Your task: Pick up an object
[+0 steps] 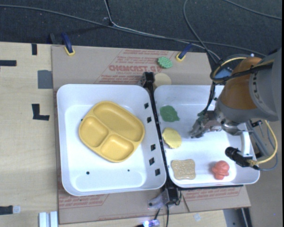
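The right bin (189, 96) holds a green flat piece (169, 113), a yellow round piece (172, 138), a tan toast slice (183, 169) and a red piece (220, 169). My gripper (197, 129) hangs low in this bin, to the right of the yellow piece and below-right of the green one, apart from both. Nothing shows between its tips. The left bin (68, 98) holds a yellow divided plate (111, 131).
A green ridged disc (164, 62) lies on the cardboard behind the bins, beside a pale round disc (162, 79). A black divider (154, 126) runs between the bins. Cables cross the dark floor at the back. The arm's body (246, 96) overhangs the right bin's right side.
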Robot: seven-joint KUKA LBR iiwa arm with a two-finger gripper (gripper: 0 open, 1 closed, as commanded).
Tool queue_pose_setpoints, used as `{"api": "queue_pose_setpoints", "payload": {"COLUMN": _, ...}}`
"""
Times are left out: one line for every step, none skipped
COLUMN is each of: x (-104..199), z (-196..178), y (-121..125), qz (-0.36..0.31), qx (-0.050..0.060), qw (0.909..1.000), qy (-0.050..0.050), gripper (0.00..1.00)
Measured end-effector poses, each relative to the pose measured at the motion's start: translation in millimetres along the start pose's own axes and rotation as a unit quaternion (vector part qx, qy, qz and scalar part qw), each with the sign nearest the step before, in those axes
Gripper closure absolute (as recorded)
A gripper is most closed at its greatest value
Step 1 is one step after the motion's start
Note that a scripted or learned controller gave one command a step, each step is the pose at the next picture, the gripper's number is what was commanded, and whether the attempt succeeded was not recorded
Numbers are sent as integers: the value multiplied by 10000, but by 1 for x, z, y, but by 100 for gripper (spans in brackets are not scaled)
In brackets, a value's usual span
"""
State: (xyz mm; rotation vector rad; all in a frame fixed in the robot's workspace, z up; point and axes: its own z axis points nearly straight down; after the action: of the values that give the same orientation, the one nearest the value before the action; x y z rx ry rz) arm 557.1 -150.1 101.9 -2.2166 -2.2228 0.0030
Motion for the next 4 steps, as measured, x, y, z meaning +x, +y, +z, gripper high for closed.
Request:
{"api": "queue_pose_setpoints", "payload": {"x": -3, "z": -63, "y": 0, "qz": 9, "qx": -40, "qw": 10000, "qy": -11, "gripper": 100}}
{"api": "queue_pose_setpoints", "payload": {"x": -3, "z": -116, "y": 1, "qz": 6, "qx": -34, "qw": 10000, "qy": -9, "gripper": 100}}
{"api": "queue_pose_setpoints", "payload": {"x": -3, "z": -141, "y": 2, "qz": 6, "qx": -26, "qw": 10000, "qy": -6, "gripper": 100}}
{"api": "queue_pose_setpoints", "payload": {"x": 48, "z": -140, "y": -6, "qz": -12, "qx": -9, "qw": 10000, "qy": 2, "gripper": 100}}
